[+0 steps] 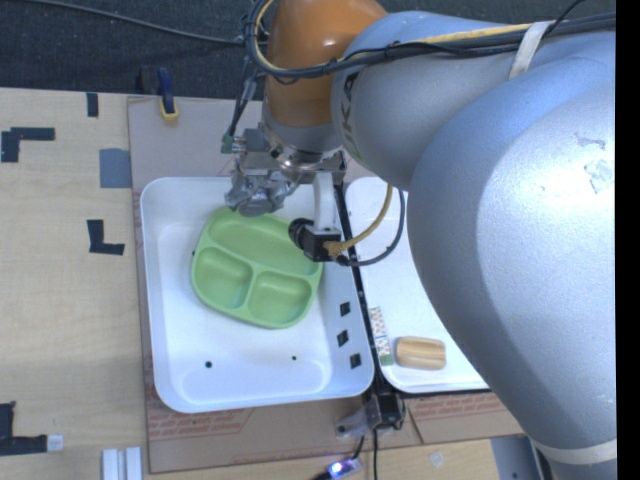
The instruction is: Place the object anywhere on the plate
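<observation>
Pale wooden bench [60, 298] fills the left of the view, marked with short black tape strips, with a dark carpeted floor along the top edge at twelve o'clock; a brown cardboard sheet [200, 423] lies under the bins. Largest of all is the grey arm [510, 218], which covers the whole right side from one o'clock down to five o'clock, its orange band [315, 43] sitting near the top centre with black cables looping around it. Next in size is the left bin [240, 368], a shallow white tray at the centre; just beside it, at its three o'clock, lies the right bin [415, 298], mostly hidden under the arm. Inside the left bin, toward its twelve o'clock end, rests the green plate [255, 273], a rounded dish with three compartments, lying tilted relative to the bin's walls. The gripper [258, 198] hangs at the plate's twelve o'clock rim, close over or touching it, I cannot tell which; whether it is spread or closed cannot be told, and nothing is seen in its hold. Smallest is the object [419, 352], a tan, rounded block like a small bread roll, lying in the right bin at about four o'clock from the plate, well apart from both plate and gripper.
</observation>
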